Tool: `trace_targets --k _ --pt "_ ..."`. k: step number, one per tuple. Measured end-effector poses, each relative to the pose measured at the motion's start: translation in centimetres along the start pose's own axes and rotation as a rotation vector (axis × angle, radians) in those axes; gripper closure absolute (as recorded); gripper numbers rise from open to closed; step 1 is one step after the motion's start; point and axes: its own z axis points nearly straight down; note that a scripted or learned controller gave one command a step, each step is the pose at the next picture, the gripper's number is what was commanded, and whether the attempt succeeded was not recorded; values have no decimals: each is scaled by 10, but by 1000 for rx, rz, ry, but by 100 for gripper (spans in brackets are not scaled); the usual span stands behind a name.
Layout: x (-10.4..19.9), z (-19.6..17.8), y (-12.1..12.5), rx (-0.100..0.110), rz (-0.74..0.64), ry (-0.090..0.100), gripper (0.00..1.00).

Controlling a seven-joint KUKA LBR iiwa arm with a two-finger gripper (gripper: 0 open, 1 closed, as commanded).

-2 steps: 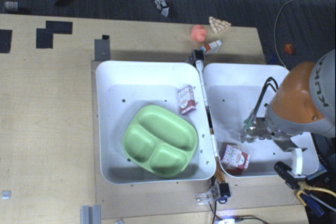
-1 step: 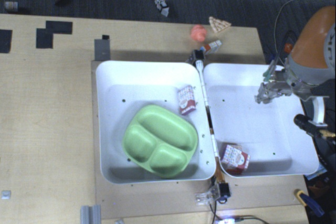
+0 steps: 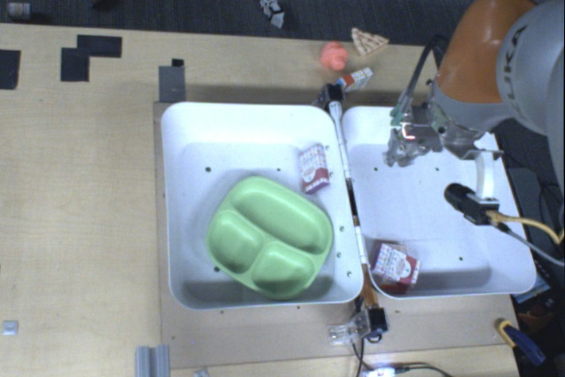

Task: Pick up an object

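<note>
A green divided plate (image 3: 269, 234) lies in the left bin (image 3: 190, 190), toward its front. A small red and white packet (image 3: 313, 168) rests at that bin's right side, behind the plate. Another red and white packet (image 3: 394, 267) lies in the front left corner of the right bin (image 3: 494, 274). My gripper (image 3: 402, 150) hangs over the back part of the right bin, well behind that packet, with nothing seen in it.
Behind the bins on the bench lie a pink ball (image 3: 334, 56), a wedge-shaped toy (image 3: 369, 41) and a small red and white tube (image 3: 356, 79). Small bits lie on the dark floor beyond. A dark bracket (image 3: 171, 82) stands at the left bin's back corner.
</note>
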Motion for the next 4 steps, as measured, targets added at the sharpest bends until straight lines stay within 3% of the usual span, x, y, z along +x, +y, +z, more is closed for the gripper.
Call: trace_targets --k 1,2,3,4 --pt "-2 0 0 1 1 -2 0" --pt "-40 86 1 4 5 -3 0" --pt "-44 120 -87 -4 5 -3 0" --pt "-43 109 -85 -11 3 -3 100"
